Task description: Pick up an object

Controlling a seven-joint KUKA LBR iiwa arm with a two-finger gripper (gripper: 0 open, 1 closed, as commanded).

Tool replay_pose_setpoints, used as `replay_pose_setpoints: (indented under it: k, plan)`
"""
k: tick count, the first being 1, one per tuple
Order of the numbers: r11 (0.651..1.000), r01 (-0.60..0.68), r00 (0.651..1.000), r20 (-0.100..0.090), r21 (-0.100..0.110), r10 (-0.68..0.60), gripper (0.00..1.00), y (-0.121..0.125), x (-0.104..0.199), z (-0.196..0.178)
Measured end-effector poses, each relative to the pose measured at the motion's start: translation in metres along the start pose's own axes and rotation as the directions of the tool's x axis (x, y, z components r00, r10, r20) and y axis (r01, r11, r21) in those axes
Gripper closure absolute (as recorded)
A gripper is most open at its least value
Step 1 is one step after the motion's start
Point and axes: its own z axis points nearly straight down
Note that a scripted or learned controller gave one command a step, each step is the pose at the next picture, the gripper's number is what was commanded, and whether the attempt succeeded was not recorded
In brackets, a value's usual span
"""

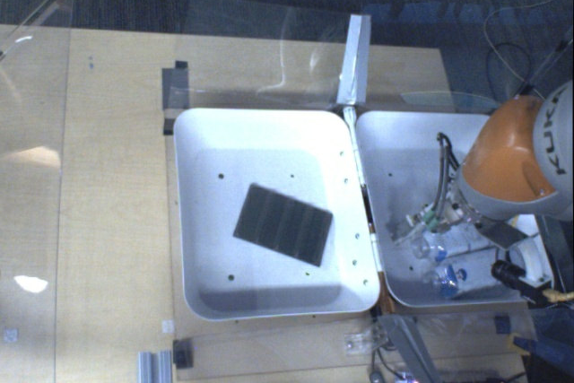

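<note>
Arm low over the right bin, grasp unconfirmed

While the arm (516,161) reaches into the right bin (395,139), its gripper (429,224) sits low among a small heap of clear plastic items (441,265), some with blue parts, near the bin's front half. Whether the gripper is released or clenched I cannot tell, as the wrist and cables crowd that spot and the clear pieces blur together. Nothing is plainly seen held. A dark ribbed pad (283,224) lies flat and tilted in the left bin (206,139), well apart from the arm. My judgement is that the reach-and-grasp step is in hand, aimed at the clear items. Next, a firm closure on one piece and a straight lift clear of the bin wall seem called for; clear, slippery, tangled pieces could slide out
</note>
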Motion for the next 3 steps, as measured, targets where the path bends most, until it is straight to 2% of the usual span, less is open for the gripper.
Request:
replay_pose_setpoints:
  k: [1, 2, 3]
  plan:
    - [0.978, -0.208, 0.978, 0.010, -0.015, 0.209, 0.00, 0.000, 0.014, 0.007]
    - [0.992, -0.127, 0.992, -0.004, 0.015, 0.127, 0.00, 0.063, -0.018, 0.015]
    - [0.998, -0.069, 0.998, 0.008, -0.009, 0.069, 0.00, -0.017, -0.024, 0.008]
